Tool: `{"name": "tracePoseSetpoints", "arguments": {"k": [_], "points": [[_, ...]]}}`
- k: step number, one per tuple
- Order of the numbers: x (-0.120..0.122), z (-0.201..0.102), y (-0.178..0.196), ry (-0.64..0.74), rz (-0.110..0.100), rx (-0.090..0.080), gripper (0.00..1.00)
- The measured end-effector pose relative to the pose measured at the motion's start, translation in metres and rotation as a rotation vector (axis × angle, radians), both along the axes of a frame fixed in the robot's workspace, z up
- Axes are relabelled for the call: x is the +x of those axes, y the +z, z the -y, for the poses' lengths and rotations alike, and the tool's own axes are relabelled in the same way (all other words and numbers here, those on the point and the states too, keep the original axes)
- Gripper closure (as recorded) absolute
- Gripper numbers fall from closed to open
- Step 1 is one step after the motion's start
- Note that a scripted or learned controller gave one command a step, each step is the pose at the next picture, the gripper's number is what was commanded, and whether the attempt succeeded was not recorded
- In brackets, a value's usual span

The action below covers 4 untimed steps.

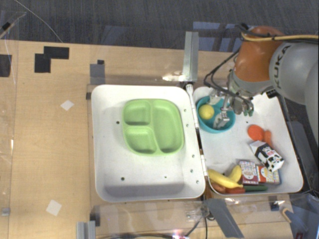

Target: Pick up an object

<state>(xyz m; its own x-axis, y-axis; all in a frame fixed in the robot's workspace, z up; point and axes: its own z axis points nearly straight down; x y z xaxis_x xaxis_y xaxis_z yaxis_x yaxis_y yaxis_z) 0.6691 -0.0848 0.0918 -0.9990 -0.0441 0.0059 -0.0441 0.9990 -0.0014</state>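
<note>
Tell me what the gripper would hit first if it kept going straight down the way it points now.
Most likely the round teal bowl: the gripper points down over its right half, beside the small yellow ball lying in the bowl. Depth is hard to judge from this slanted view, so it may already be touching the bowl.

Arm (279, 66) enters from right, orange band above wrist. Fingers (225, 114) point down into teal bowl (215, 125) at the right bin's (289, 148) near-left corner; nothing visible between them. Yellow ball (206, 111) in the bowl, just left of the fingers. Orange piece (258, 132) lies right of the fingers, apart from them. Black-and-white carton (267, 156) further down-right. Banana (223, 179), red box (251, 173) and green stick (255, 187) cluster at the bin's lower edge, well below the fingers. Left bin (107, 178) holds green divided tray (152, 126), well left of the fingers. Wooden bench (45, 148) carries both bins.
</note>
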Motion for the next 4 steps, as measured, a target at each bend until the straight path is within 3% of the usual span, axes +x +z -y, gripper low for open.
{"name": "tracePoseSetpoints", "arguments": {"k": [1, 2, 3, 4], "points": [[-0.004, 0.005, -0.001, -0.115, 0.005, 0.006, 0.00], [-0.056, 0.009, 0.001, -0.220, 0.023, 0.002, 0.00], [-0.082, 0.001, 0.002, -0.302, 0.029, 0.002, 0.00], [-0.114, 0.004, 0.003, -0.588, 0.032, 0.005, 0.00]]}}
